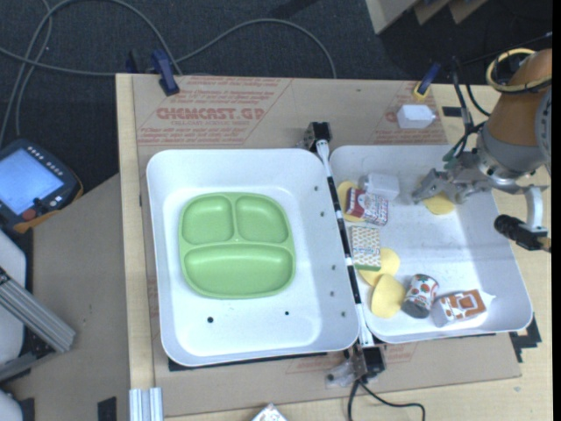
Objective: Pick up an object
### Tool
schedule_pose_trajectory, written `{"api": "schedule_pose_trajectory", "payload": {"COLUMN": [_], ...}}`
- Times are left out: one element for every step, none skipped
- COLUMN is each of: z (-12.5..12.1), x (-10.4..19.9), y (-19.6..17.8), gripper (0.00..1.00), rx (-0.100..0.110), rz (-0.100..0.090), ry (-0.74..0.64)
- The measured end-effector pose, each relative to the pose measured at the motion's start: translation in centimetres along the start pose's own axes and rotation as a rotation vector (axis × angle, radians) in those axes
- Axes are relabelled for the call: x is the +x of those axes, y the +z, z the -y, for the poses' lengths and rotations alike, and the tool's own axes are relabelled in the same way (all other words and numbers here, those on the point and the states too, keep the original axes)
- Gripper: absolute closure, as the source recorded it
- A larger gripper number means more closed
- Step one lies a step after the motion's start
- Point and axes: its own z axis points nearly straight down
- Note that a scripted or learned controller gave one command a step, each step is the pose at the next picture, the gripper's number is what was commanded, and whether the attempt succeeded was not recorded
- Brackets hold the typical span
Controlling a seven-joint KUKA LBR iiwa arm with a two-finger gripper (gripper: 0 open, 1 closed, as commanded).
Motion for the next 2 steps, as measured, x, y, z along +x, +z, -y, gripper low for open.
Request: {"api": "schedule_pose_trajectory", "payload": {"z": [0.0,-0.1], "x": [0.1,2.2], "y": [0.0,0.2], "gripper": [0.00,0.00], "rx": [0.000,0.003], "rz": [0.002,0.007], "ry": [0.001,0.004]}}
